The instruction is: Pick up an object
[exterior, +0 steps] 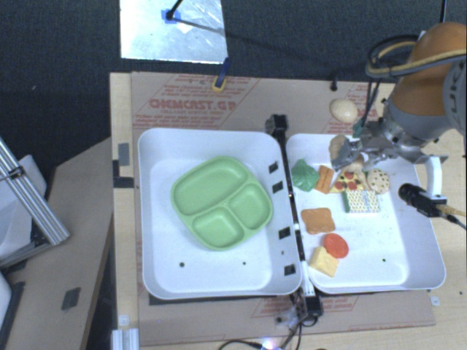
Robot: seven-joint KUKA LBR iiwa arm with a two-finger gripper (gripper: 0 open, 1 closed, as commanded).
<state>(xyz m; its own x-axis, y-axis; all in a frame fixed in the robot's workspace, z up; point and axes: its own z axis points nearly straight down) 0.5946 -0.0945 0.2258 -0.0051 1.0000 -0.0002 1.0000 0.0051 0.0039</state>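
My gripper low over right white bin, at far end of toy-food cluster. Finger state: cannot tell. Nearest target, tan bread-like piece, just beside tip. Descend straight, centre on one piece, avoid green leafy piece nearby.

green divided plate in left white bin

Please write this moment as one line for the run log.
arm: over right bin rear | gripper: low at beige piece | grasp: unconfirmed | green tray: left bin | egg: on bench behind bins
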